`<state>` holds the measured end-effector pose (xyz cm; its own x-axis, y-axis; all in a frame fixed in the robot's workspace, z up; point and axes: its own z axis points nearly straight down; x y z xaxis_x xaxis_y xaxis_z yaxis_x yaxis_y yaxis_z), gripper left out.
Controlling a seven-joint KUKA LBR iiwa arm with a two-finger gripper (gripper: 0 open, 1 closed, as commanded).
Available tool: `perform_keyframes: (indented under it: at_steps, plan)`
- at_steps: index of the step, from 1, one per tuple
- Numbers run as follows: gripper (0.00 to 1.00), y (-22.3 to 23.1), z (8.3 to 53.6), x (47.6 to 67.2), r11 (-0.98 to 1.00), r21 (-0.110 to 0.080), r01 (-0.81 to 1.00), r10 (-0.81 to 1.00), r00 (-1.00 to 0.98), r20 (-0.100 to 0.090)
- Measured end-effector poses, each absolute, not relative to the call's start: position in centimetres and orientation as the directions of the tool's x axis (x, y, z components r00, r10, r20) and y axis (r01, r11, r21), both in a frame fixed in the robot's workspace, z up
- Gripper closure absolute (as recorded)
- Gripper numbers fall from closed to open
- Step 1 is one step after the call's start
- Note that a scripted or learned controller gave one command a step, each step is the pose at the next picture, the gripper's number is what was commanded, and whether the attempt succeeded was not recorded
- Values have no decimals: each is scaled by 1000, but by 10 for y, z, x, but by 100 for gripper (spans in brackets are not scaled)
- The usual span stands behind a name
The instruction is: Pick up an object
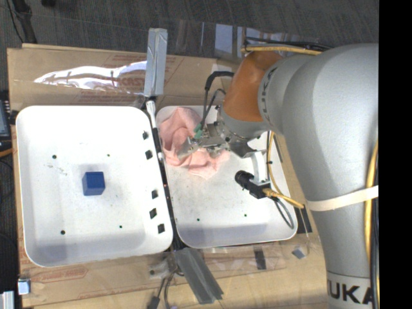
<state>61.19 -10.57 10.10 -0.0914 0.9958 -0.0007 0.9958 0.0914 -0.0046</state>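
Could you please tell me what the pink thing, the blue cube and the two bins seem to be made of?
Pink thing: soft cloth, judging by its folds. Blue cube: rigid and matte, perhaps foam or plastic. Bins: smooth white plastic, probably.

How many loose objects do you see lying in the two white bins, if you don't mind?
2: a blue cube in the left bin, a pink cloth in the right bin under the gripper. The arm may hide more.
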Motion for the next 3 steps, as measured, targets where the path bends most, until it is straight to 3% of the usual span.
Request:
perform_keyframes:
  at_steps: [1, 2, 3]
  plan:
    - [0, -126, 93, 600, 104, 0, 995, 995, -104, 0]
    - [100, -127, 102, 600, 108, -4, 994, 994, -108, 0]
    - [100, -60, 191, 613, 64, -4, 998, 998, -64, 1]
